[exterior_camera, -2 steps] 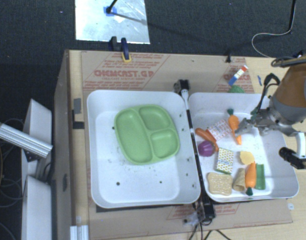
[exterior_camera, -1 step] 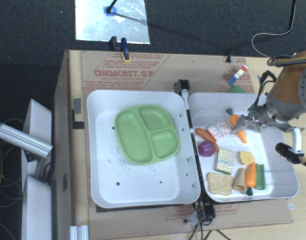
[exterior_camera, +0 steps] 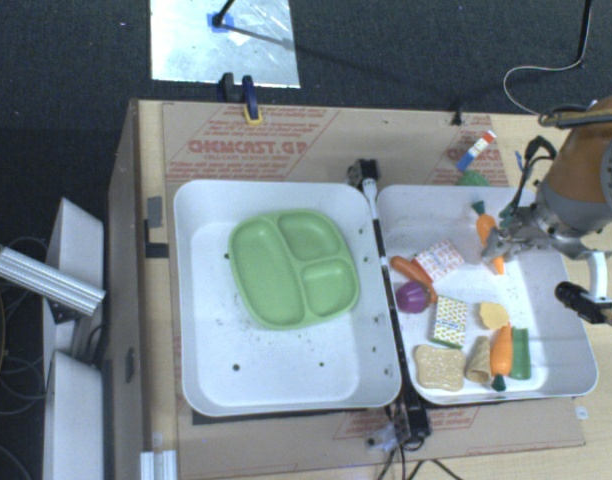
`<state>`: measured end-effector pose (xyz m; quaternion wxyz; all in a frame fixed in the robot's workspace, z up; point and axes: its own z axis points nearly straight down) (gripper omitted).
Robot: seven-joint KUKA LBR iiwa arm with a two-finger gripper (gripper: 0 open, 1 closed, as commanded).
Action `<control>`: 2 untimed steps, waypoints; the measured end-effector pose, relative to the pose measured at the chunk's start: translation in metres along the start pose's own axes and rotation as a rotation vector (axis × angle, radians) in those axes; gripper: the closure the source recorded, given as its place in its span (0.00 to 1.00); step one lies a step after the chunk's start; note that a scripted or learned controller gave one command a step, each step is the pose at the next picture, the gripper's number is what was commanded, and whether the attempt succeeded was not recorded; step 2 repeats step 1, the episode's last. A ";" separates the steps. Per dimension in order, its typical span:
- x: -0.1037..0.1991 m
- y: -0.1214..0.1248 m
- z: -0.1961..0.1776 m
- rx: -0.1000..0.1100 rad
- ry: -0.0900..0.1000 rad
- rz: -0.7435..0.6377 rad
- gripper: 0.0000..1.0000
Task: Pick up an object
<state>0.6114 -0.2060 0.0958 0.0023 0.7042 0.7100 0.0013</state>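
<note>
Camera view: the gripper (exterior_camera: 499, 249) sits low over the right bin (exterior_camera: 576, 368), near its far right part. Whether it is open or closed cannot be determined. An orange carrot-like piece (exterior_camera: 485, 227) lies touching or just beside the gripper, on its far side. The remaining toy food, including a purple piece (exterior_camera: 413, 296) and a bread slice (exterior_camera: 439, 366), lies nearer the camera. The left bin (exterior_camera: 201, 268) holds a green divided plate (exterior_camera: 293, 268), well apart from the gripper.

Red lettering reading "CHEMCAST GP" is showing on the brown protective sheet (exterior_camera: 248, 148) covering the table; smaller print beneath is illegible.
</note>
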 end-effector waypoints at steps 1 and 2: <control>0.120 -0.029 -0.095 0.000 0.002 0.003 1.00; 0.120 -0.029 -0.095 0.000 0.002 0.003 1.00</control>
